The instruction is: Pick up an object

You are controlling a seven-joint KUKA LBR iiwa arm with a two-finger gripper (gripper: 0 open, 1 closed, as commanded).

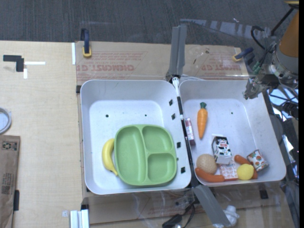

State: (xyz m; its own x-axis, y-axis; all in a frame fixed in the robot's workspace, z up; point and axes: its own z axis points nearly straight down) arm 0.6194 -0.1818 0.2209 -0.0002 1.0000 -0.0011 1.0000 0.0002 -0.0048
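Here I see two white bins side by side. The left bin (90,127) holds a green divided plate (145,154) with a banana (109,156) touching its left edge. The right bin (266,127) holds a toy carrot (202,119) near its middle, and along the front wall a small milk carton (221,149), a potato (206,163), a lemon (245,172) and a small can (258,160). My gripper (251,90) hangs at the right bin's far right corner, well apart from the toys. I cannot tell how its fingers stand; nothing visible sits between them.
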